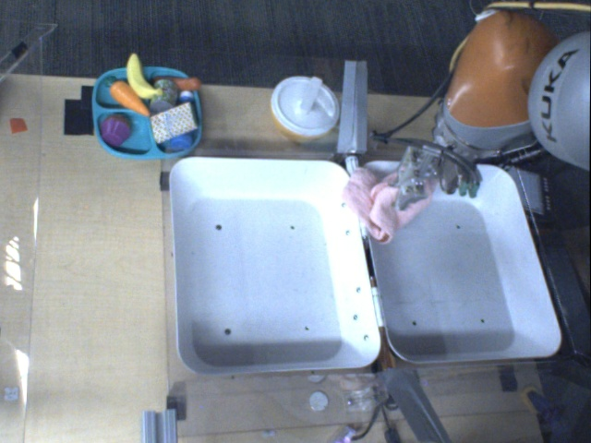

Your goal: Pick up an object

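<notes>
Camera view: pincer (413, 185) at pink cloth (374, 206)

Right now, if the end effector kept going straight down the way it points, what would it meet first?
Most likely the pink cloth bunched at the right bin's upper left corner. The end effector sits over its right edge, though depth is unclear from this slanted view.

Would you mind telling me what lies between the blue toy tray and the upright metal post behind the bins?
In the camera view, a white lidded bowl sits on the bench between the blue tray and the metal post, much closer to the post.
</notes>
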